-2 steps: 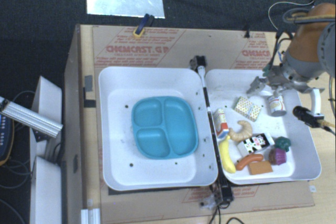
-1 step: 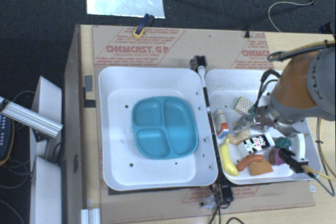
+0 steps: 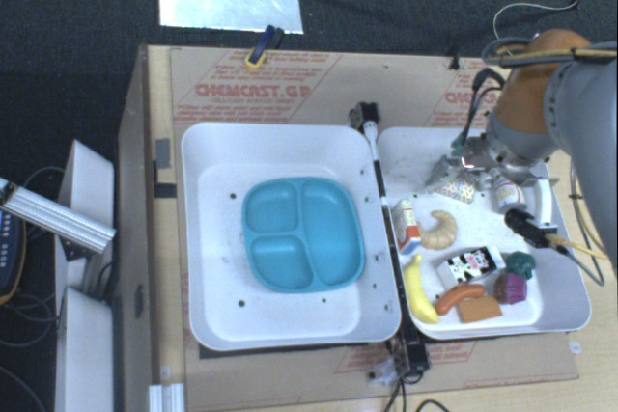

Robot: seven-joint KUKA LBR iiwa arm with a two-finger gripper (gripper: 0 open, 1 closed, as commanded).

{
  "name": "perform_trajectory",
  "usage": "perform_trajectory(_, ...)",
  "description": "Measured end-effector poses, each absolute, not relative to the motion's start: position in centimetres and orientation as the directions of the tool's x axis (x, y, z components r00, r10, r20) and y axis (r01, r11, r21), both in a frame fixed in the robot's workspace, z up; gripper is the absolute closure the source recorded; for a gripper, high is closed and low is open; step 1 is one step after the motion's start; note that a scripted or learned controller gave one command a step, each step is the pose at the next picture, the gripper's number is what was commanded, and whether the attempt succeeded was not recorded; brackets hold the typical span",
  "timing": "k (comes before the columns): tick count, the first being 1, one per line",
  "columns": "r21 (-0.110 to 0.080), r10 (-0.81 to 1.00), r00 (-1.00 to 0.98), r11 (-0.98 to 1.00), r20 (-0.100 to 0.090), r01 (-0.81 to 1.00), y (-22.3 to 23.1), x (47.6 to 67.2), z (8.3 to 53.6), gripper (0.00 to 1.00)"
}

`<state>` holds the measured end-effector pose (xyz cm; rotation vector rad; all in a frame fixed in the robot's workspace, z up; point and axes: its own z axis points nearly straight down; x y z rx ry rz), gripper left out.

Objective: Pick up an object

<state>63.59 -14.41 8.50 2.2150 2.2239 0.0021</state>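
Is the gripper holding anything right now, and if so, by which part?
It cannot be told. The gripper is low over the back of the right white bin, near a crumpled silvery object, with no hold visible.

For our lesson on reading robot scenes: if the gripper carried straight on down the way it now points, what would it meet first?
The gripper points down into the right bin, at its far side. First in line looks to be the silvery crumpled object right beneath it, perhaps touching already; depth is unclear from this slanted view. The croissant lies nearer the camera, off that line.

two white bins are sitting side by side; one blue divided plate, one banana, one croissant.
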Motion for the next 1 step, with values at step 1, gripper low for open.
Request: perform_trajectory(1,0.005,1.0,-0.006,0.006,-0.002,1.0,-14.43,63.67,9.61,1.0)
